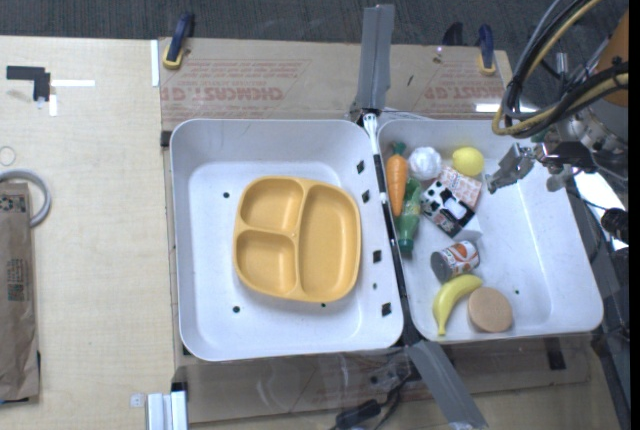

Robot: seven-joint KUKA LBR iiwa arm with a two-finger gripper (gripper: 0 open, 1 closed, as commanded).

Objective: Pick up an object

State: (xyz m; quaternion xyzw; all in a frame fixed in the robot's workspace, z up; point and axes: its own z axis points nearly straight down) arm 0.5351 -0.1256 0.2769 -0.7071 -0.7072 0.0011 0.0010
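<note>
Your candidates for picking all lie in the right bin, crowded toward its left wall. At the top sit a white crumpled ball and a lemon, with a carrot standing lengthwise along the wall beside them. Just below the lemon you see a small printed box and a black-and-white spotted toy touching it. A green item lies under the carrot's tip. Lower down rest a tipped can, a banana and a round tan disc, the last two touching.

The hand hovers at the bin's upper right, near the lemon but apart from it; you cannot tell how its fingers stand, and nothing shows between them.

The left bin holds a yellow divided plate. Both bins sit on the desk.
</note>
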